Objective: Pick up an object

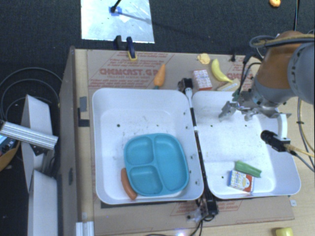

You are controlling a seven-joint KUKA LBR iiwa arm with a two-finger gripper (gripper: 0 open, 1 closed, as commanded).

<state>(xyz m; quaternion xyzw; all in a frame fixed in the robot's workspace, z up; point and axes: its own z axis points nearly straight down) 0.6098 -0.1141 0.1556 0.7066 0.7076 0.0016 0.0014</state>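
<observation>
Hanging over the far part of the right-hand bin (290, 181), the claw (231, 110) sits at the end of an arm (283, 68) that comes in from the right and bends down toward the bin floor. Whether the claw is released or clenched cannot be told from this view; nothing can be seen in its grasp.

The nearest candidates for pickup lie toward the viewer from the claw, well apart from it, in the near part of the same bin. A green stick-shaped piece (248, 168) lies flat, its long axis running across the bin at a slight slant. Just beside it, on the near side, a small printed box (240, 181) lies flat with its long side running roughly the same way. The two appear to touch or nearly touch.

In my judgement the coming move depends on drawing the claw back toward the near wall and setting it across the short width of whichever piece is chosen; their closeness may cause one to be nudged.

Left of the claw, across the divider, the other bin (106, 107) bears a blue sectioned plate (155, 163) and an orange sausage-shaped piece (128, 184) touching the plate's near-left edge.
</observation>
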